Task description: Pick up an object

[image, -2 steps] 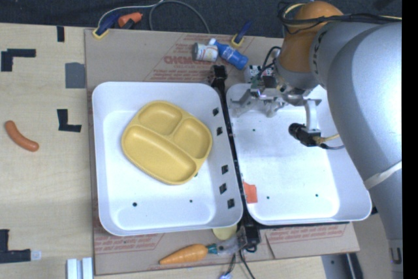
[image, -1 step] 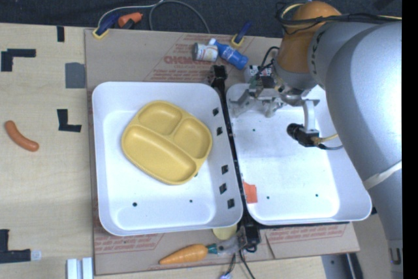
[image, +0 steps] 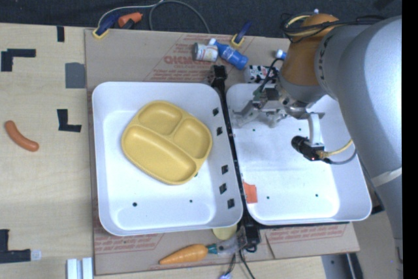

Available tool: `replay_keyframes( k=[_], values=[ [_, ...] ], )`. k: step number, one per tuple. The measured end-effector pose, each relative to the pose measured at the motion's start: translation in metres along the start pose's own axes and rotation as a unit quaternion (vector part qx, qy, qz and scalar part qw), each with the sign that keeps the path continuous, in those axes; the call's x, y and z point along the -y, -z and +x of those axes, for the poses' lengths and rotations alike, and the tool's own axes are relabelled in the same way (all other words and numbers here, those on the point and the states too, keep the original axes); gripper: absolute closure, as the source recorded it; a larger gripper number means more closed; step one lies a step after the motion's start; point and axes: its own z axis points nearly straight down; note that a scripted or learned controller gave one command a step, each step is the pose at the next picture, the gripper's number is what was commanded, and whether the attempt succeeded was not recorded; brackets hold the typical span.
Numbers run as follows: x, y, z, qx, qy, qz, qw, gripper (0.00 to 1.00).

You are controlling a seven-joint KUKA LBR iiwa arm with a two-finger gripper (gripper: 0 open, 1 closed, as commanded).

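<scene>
A yellow divided plate (image: 168,140) lies in the left bin (image: 111,206), slightly left of its middle. In the right bin (image: 339,206), a small orange piece (image: 249,193) rests near the front left corner. My gripper (image: 260,112) hangs low over the far left part of the right bin, well behind the orange piece. The grey arm with its orange band (image: 304,59) reaches in from the right and hides the bin's far right part. I see nothing held at the gripper.
A blue and white bottle (image: 222,52) lies behind the bins. A toy carrot (image: 185,254) sits in front of them, and a toy sausage (image: 21,136) lies on the bench at far left. Clamps (image: 121,19) and cables edge the cardboard.
</scene>
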Motion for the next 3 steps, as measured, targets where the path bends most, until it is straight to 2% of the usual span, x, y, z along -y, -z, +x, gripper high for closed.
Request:
replay_keyframes(
  k=[1, 2, 3],
  values=[
    [-0.031, -0.001, 0.001, -0.001, 0.0, 0.001, 1.0, 0.0],
    [-0.031, 0.009, 0.001, -0.001, 0.001, 0.0, 1.0, 1.0],
    [0.048, 0.104, 0.07, -0.003, 0.003, 0.001, 1.0, 1.0]
  ],
)
